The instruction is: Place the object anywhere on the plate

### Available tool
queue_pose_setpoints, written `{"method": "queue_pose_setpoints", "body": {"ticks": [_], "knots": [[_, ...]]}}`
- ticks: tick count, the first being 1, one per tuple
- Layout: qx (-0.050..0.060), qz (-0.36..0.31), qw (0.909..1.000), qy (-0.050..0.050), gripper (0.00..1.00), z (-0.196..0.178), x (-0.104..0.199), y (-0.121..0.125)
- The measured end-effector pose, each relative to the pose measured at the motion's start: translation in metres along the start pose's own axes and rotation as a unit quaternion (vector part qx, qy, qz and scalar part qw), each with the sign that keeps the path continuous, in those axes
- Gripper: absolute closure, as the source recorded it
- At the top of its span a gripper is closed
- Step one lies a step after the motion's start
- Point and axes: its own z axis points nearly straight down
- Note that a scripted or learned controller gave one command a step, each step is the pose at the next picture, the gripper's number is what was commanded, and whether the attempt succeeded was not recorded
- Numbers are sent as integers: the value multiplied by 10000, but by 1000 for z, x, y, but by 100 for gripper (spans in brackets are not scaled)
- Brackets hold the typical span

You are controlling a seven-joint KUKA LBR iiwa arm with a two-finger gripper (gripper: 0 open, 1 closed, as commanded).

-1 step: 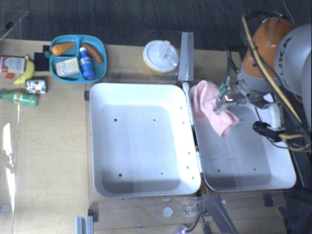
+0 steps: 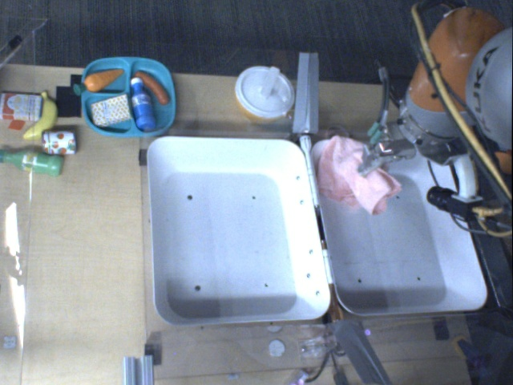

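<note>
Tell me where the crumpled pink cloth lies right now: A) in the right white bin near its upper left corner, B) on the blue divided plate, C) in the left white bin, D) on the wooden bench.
A: the crumpled pink cloth lies inside the right white bin, near its upper left corner, with the gripper at its upper right edge.

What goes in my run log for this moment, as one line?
gripper: over pink cloth | cloth: right bin, far-left corner | grasp: unclear | plate: unidentified
</note>
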Motion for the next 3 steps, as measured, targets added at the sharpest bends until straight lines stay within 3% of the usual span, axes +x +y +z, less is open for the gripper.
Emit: {"method": "queue_pose_setpoints", "body": {"ticks": [1,2,3], "knots": [[-1,-2011,9796,3,100,-9,49,-15],[-1,-3921,9199,7,100,-7,89,-25],[-2,-5668,8239,11,100,5,138,-43]]}}
